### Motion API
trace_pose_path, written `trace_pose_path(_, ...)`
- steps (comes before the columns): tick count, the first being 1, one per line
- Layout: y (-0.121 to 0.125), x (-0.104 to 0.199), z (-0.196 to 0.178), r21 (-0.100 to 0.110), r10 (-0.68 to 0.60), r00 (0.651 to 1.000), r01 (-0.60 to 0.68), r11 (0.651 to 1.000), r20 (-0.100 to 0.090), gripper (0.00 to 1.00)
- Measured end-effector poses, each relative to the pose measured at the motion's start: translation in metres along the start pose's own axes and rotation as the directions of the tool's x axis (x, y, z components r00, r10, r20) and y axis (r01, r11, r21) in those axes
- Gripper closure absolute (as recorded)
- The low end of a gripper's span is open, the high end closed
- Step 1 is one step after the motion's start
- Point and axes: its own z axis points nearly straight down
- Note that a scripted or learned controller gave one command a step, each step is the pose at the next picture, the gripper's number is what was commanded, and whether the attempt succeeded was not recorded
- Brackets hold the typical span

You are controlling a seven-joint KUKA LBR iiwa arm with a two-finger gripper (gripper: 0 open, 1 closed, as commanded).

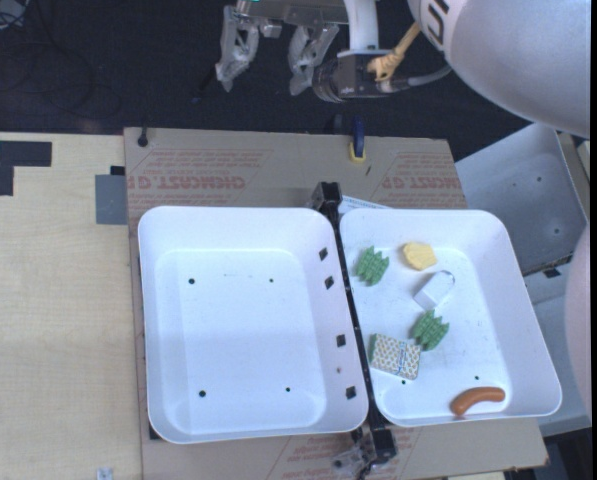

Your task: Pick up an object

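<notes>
Objects lie loose in the right bin (523, 288): two green toys (371, 265) (430, 329), a yellow piece (418, 256) near its far edge, a white block (434, 290) mid-bin, a patterned square (395, 355) by the divider, an orange sausage (476, 399) at the near right corner. All lie apart, likely leaving room for fingers. The left bin (158, 308) adjoins. The gripper (273, 56) hangs beyond the far edge, spread, holding nothing; the arm (498, 28) reaches in from the right.
</notes>
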Motion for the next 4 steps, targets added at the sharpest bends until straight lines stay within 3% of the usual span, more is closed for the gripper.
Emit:
trace_pose_path(1, -0.001, 0.002, -0.010, 0.003, -0.006, 1.000, 0.006, 1.000, 0.001, 1.00)
trace_pose_path(4, -0.001, 0.006, -0.037, 0.007, -0.025, 1.000, 0.025, 1.000, 0.002, 1.00)
